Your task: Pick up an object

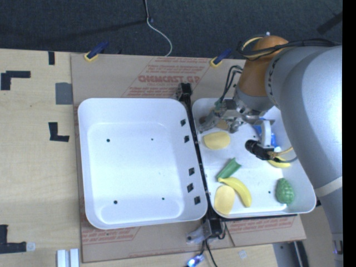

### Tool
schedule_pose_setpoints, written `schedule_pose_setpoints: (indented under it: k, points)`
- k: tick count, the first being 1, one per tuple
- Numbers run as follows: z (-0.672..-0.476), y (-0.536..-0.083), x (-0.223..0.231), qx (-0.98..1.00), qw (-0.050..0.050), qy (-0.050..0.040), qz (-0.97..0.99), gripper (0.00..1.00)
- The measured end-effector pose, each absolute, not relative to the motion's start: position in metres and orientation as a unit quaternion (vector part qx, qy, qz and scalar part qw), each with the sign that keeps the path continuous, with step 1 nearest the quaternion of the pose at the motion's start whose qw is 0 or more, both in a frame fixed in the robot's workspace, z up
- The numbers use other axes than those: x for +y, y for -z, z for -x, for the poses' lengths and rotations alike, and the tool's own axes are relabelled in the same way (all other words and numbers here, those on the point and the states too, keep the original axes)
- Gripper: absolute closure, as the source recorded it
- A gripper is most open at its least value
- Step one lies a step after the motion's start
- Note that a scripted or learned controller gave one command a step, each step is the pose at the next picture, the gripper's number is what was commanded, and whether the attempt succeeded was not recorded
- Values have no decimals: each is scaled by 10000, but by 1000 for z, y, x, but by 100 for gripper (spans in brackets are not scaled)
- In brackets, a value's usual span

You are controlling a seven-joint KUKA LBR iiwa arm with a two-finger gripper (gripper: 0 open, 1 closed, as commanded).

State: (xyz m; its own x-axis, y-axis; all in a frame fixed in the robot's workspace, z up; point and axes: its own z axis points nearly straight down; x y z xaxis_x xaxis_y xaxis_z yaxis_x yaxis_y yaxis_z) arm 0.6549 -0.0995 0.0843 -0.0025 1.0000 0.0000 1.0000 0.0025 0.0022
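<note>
Two shallow white bins sit side by side: the left bin (94, 121) and the right bin (303, 202). Beneath them lies a cardboard sheet (161, 77) with red lettering, blue clips (96, 50) at its far corners, on the wooden surface (33, 166).

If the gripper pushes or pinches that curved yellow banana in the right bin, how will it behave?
The curved yellow banana looks like smooth, stiff plastic, so it probably keeps its shape but may slip from a pinch. Its curve suggests it would pivot rather than roll. It touches the pale yellow rounded piece, so a push likely nudges that too.
</note>
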Motion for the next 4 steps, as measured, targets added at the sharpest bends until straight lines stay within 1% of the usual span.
schedule_pose_setpoints:
  k: [1, 2, 3, 4]
  points:
    - [-653, -94, -100, 7079, -6, 7, -7063, 100]
    - [-592, -127, -117, 7063, -8, 16, -7079, 100]
    - [-594, -125, -115, 7073, -6, 8, -7069, 0]
    - [-592, -82, -95, 7079, -7, 17, -7064, 0]
